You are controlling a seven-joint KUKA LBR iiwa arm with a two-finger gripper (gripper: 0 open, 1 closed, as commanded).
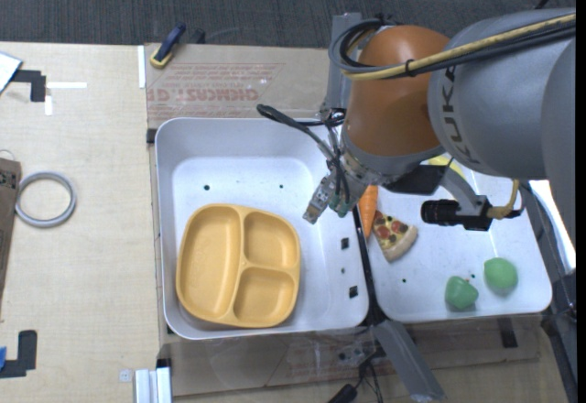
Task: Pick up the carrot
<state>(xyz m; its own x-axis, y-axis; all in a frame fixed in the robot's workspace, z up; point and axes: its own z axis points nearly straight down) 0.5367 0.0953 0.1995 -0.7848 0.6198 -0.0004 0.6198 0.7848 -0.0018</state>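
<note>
The carrot (368,206) is a slim orange piece lying at the left edge of the right bin, right against the divider between the two bins. Its upper end is hidden under the arm's wrist. My gripper (328,197) hangs just left of the carrot, over the right edge of the left bin, below the big orange band. The carrot lies beside the gripper, not inside it.
A pizza slice toy (395,237) touches the carrot's lower right. Two green items (461,292) (501,275) lie in the right bin's front right. A yellow divided plate (240,264) fills the left bin's front. A tape roll (43,198) lies on the bench, far left.
</note>
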